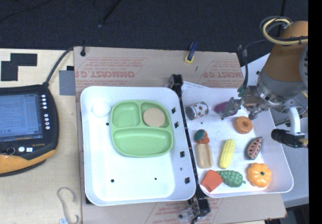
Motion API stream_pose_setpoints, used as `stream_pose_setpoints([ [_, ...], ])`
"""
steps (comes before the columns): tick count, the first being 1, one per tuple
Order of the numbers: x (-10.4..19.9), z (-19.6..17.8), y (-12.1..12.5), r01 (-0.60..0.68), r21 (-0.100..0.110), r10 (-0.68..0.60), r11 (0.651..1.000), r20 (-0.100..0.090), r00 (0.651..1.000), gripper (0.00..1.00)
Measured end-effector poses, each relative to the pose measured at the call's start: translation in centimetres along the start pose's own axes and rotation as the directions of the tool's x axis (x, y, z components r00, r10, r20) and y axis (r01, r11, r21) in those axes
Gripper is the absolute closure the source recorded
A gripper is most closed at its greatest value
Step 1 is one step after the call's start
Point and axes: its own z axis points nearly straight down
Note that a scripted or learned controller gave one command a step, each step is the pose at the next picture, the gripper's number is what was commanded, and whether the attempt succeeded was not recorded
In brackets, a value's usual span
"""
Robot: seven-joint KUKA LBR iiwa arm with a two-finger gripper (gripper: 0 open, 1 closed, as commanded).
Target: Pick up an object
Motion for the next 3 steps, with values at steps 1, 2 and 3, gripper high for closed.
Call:
stream_pose_setpoints([
  [1,0.9,6.5,-0.3,0.000,0.002,0.000,1.000,0.000,1.000,0.00],
  [2,1.1,11.7,-0.3,0.000,-0.005,0.000,1.000,0.002,1.000,0.00],
  [3,0.9,10.7,-0.2,-0.002,-0.002,0.002,1.000,-0.001,1.000,1.00],
])
